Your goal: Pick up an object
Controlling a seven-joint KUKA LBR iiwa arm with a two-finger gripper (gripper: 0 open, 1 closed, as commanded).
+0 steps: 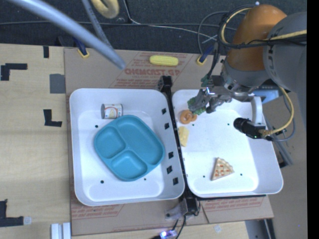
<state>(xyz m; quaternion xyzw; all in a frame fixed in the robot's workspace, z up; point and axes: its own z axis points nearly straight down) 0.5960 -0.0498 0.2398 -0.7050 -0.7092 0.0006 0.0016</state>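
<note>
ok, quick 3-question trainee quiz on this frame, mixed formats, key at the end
1. True or false: the blue divided tray lies in the same bin as the pizza slice.
2. Multiple choice: the gripper is nearest to which item? A) small can B) orange ring-shaped piece C) yellow object on the cardboard
3. Fill in: the pale yellow piece lies against the ____ wall of the right bin, as the camera sees it.

Key: 1 false; 2 B; 3 left

Wooden bench [30, 148]; dark floor [164, 9]
</note>
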